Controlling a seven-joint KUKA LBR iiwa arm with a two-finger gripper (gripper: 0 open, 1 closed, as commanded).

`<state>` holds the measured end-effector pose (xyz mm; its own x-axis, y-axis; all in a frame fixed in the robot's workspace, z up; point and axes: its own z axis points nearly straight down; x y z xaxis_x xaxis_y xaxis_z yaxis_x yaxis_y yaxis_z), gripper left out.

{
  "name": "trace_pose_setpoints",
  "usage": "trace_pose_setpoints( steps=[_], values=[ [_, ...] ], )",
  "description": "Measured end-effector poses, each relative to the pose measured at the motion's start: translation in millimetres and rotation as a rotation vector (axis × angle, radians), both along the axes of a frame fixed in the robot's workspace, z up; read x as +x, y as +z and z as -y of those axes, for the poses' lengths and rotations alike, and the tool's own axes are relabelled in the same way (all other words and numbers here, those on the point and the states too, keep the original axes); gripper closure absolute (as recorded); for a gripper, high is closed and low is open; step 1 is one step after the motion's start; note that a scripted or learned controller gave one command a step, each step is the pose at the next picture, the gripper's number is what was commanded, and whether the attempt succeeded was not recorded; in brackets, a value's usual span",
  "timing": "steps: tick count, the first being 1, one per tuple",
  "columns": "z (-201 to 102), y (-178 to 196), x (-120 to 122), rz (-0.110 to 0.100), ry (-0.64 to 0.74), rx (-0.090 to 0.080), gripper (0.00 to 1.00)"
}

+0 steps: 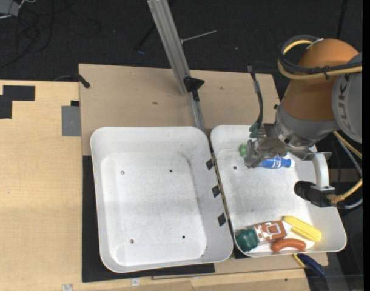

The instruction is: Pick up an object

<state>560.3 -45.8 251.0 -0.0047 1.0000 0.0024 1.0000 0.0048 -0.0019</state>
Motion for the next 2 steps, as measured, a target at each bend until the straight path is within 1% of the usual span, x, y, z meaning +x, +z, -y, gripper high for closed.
trace_pose_setpoints(
  steps=[1,2],
  values=[
    [-57.0,-13.5,13.2,-0.001,0.000,0.000,1.00],
    [-103.7,-25.2,23.5,-0.001,-0.001,-0.002,1.00]
  ],
)
